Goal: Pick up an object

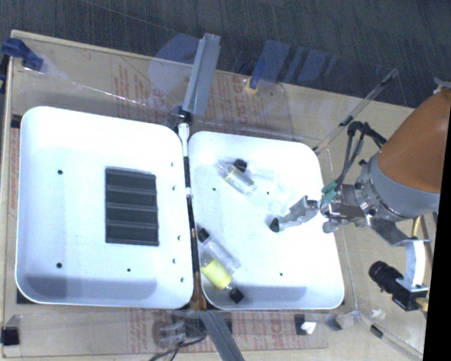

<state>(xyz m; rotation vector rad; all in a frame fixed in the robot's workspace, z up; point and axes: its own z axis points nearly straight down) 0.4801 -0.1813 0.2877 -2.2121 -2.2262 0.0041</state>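
Bottles in the right bin, gripper low over its floor with nothing seen in it.

Clear bottle with a dark cap lies just up and to the left of the fingertips, apart from them. Yellow bottle sits further off, down-left of the tool, near the bin's front corner. Whether the fingers are spread or pressed together, I cannot tell from this angle — perhaps close to shut. Far left of the tool, a dark ribbed block rests in the left bin.
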